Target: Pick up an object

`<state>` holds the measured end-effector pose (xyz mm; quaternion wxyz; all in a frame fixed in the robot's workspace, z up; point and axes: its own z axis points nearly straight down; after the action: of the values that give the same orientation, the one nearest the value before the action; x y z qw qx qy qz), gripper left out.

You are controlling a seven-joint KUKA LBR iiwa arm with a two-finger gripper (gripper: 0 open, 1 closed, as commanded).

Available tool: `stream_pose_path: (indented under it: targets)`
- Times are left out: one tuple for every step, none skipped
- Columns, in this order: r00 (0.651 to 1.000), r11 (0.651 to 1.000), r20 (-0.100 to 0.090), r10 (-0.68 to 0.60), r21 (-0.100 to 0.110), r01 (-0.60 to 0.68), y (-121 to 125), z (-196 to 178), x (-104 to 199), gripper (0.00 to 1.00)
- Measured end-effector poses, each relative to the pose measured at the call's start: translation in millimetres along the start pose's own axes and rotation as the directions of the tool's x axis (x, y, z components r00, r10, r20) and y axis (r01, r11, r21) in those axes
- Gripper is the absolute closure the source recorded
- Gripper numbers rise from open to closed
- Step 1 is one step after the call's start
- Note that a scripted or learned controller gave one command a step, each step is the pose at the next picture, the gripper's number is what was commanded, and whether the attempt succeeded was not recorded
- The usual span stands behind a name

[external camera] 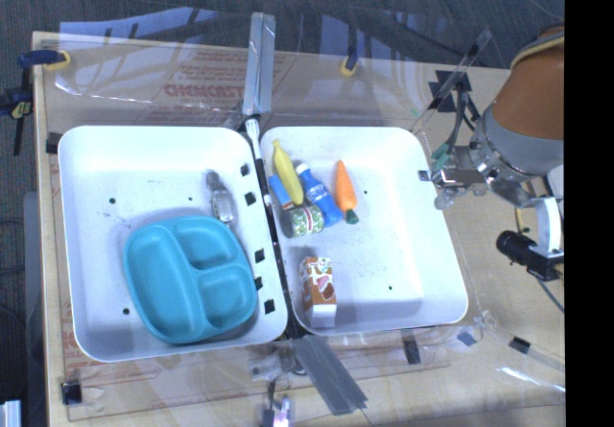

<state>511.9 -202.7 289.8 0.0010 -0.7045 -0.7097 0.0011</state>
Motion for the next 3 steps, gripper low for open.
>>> stream_pose_path:
  targets:
    - [0.989, 0.989, 0.000, 0.149, -0.001, -0.149, 67, 196, 19, 0.00]
    - [0.974, 0.974, -0.001, 0.225, -0.002, -0.225, 130, 196, 19, 0.00]
    - [0.894, 0.894, -0.002, 0.448, -0.002, -0.448, 138, 196, 29, 0.00]
